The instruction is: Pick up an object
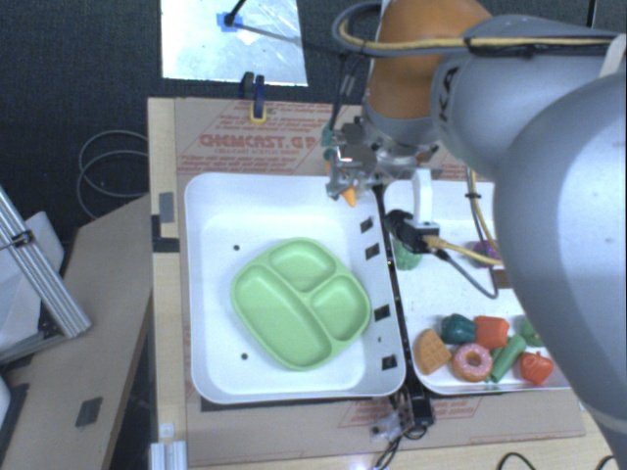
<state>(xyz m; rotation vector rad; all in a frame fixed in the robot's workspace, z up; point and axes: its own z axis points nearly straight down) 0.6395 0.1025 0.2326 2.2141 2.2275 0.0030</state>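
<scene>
Hand (345,186) at left bin (211,262) top rim, grip state unclear. Reach step; next, go down onto toy food (477,352) in right bin.

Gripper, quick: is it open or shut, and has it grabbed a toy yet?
Gripper: it hangs over the far edge of the left bin, but whether it is open, shut or holding anything cannot be told.

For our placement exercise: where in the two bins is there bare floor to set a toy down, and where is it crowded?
Left bin: bare floor along its far wall and left wall, around the green divided plate. Right bin: a bare patch between the toy food cluster at its near edge and the gripper. That near edge is crowded.
</scene>
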